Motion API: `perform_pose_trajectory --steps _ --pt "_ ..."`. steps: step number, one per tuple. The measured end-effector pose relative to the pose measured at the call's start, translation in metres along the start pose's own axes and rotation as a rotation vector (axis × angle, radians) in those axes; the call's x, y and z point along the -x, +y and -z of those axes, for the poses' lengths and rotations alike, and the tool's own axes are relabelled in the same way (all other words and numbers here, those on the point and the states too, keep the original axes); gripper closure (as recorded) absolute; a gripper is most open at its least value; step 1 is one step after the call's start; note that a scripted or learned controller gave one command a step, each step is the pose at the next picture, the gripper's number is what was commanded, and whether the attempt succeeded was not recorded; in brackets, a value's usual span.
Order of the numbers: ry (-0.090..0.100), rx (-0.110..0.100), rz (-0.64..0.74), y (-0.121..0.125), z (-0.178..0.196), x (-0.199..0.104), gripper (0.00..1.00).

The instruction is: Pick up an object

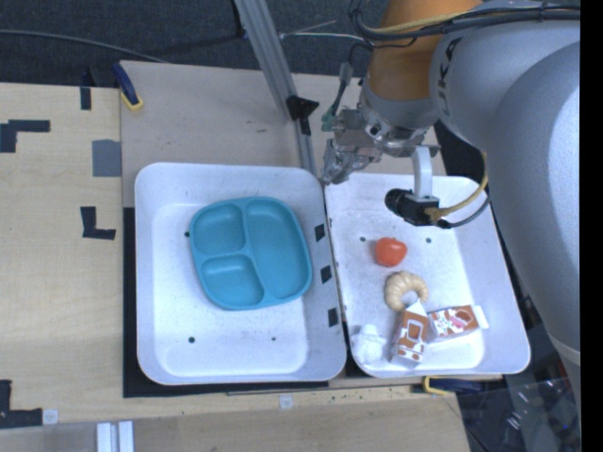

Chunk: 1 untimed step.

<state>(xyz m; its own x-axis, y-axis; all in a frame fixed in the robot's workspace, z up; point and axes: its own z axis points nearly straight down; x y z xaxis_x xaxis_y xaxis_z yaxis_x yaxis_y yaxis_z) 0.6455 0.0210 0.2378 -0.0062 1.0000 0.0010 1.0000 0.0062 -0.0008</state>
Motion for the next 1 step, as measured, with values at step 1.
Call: perform_pose_trajectory --steps 1 --pt "-0.001 -0.001 0.0 0.0097 -0.015 -0.0481 1.0"
